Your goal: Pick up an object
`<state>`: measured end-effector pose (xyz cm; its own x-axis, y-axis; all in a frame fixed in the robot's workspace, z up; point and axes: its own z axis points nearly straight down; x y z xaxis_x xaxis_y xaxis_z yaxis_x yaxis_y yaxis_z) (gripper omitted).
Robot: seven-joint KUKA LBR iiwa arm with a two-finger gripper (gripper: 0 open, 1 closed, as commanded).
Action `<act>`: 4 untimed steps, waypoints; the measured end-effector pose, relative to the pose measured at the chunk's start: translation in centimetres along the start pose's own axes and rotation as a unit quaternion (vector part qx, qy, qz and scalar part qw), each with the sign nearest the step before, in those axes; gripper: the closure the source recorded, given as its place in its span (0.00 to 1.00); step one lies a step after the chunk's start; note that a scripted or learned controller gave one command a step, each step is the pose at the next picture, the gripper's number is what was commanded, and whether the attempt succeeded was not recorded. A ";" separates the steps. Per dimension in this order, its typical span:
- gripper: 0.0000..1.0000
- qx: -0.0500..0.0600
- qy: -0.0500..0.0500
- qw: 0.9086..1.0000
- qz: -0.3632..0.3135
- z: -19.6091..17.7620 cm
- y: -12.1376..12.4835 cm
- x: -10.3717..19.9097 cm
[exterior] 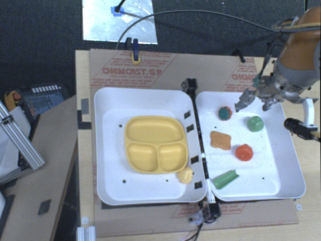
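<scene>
Fingers (244, 102) of the pincer (256, 103) are seen spread apart over the far part of the right-hand bin (281, 185), with nothing between them — the pincer is released and grasps no object. Its grey wrist and the orange band above it are carried in from the right.

Places are given from the pincer. Just below and to the left of it, a small teal and red ball (225, 113) is lying on the bin floor, near the left fingertip but apart from it. Just below it, close under the fingertips, a green round object (255, 123) is resting. Further toward the near edge, an orange flat piece (220, 140) is set to the lower left, and a red round object (244, 152) is placed almost straight below, beside the orange piece but not touching it. Well below, near the front wall of the same bin, a green elongated object (224, 178) is laid at a slant.

Far to the left, across the divider, the left-hand bin (108, 134) is occupied by a yellow sectioned tray (154, 143) (three compartments are visible). A small pale yellow object (185, 175) is seen at that tray's near right corner, just beside or touching it — which cannot be told.
</scene>
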<state>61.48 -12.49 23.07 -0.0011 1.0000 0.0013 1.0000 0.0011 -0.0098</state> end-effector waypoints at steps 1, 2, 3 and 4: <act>0.00 -0.005 -0.001 1.000 -0.001 -0.7 0.2 0.0; 0.00 -0.005 -0.001 1.000 0.000 3.9 0.4 -0.6; 0.00 -0.004 -0.001 1.000 0.000 8.1 0.2 -0.5; 0.00 -0.004 0.000 1.000 0.000 14.1 -0.2 0.1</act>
<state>61.12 -12.41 8.96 -0.0018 1.0000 0.0006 1.0000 0.0018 -0.0019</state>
